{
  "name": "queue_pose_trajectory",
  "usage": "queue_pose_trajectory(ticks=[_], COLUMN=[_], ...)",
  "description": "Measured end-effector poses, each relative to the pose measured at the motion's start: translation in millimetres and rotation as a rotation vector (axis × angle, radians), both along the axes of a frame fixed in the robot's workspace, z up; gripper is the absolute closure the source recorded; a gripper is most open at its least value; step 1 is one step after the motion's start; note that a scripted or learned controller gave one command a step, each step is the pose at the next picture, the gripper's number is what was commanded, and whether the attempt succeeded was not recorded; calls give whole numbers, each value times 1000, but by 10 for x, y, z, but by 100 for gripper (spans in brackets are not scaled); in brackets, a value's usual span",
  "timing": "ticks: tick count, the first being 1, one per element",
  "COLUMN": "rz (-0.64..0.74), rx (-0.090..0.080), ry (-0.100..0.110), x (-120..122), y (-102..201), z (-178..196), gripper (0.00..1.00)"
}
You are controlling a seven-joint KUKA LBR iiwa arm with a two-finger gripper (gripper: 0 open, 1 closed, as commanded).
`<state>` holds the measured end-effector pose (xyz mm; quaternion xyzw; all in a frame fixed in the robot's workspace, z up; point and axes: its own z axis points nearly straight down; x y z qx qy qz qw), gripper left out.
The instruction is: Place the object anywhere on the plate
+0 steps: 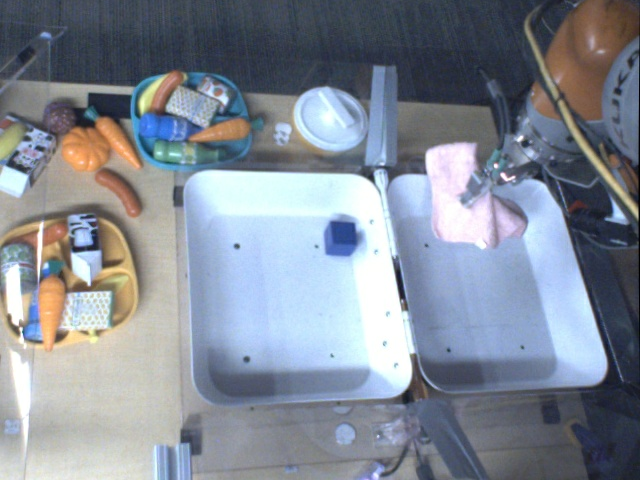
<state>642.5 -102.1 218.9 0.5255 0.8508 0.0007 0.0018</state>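
We see a soft, crumpled pink cloth (pixel 462 206) draped over the far rim of the right bin (pixel 520 358), its folds spilling inside. The gripper (pixel 478 190) pinches the cloth between narrowly set jaws. In the left bin (pixel 250 358) a small, hard-edged blue cube (pixel 341 236) sits alone. Beyond the bins stand a round white lidded container (pixel 329 118) and a blue bowl of plastic toy food (pixel 190 118).

The arm (pixel 590 43) showed a rounded orange band above a grey wrist section. Black and yellowish cables (pixel 560 88) looped beside it. Its gripper (pixel 480 186) was small, dark and metallic.
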Motion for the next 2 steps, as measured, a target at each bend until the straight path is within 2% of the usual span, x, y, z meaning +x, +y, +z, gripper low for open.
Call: queue_pose_trajectory(ticks=[1,2], rz=[7,412], rx=[0,0], ry=[0,0], x=[14,-22], y=[20,581], z=[50,-38], gripper=[100,100])
